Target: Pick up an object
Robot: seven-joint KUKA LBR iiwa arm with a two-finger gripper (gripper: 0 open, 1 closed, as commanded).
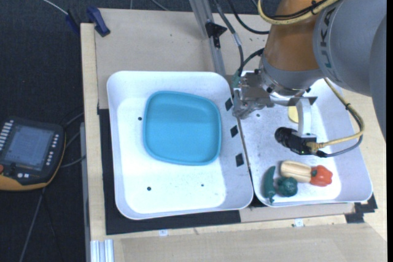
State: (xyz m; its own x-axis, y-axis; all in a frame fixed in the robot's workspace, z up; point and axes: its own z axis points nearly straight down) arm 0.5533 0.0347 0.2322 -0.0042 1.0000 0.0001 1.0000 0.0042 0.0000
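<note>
White bins sit side by side on the bench. The left bin (pixel 128 156) holds a blue plate (pixel 182 127). The right bin (pixel 265 145) holds the small pieces. A green piece (pixel 281 184), a tan roll (pixel 296 170) and a red piece (pixel 321 176) are clustered at its near edge, the roll touching the red piece and just beside the green one. A yellow piece (pixel 294 114) lies farther back, partly hidden under the arm.

The gripper (pixel 244 101) is at the far left of the right bin, close to the wall shared with the left bin, and the orange-banded wrist is above it. How its jaws stand cannot be made out from this angle, and nothing is seen held between them.

Step in hand, as judged: the approach, with no object picked yet. The gripper is over bare bin floor, well apart from the near cluster.

Next move, as judged: shift toward one candidate, most plausibly the roll or the red piece, line up across its narrow side, then descend and close. The crowded cluster makes a clean grasp of one piece harder.
</note>
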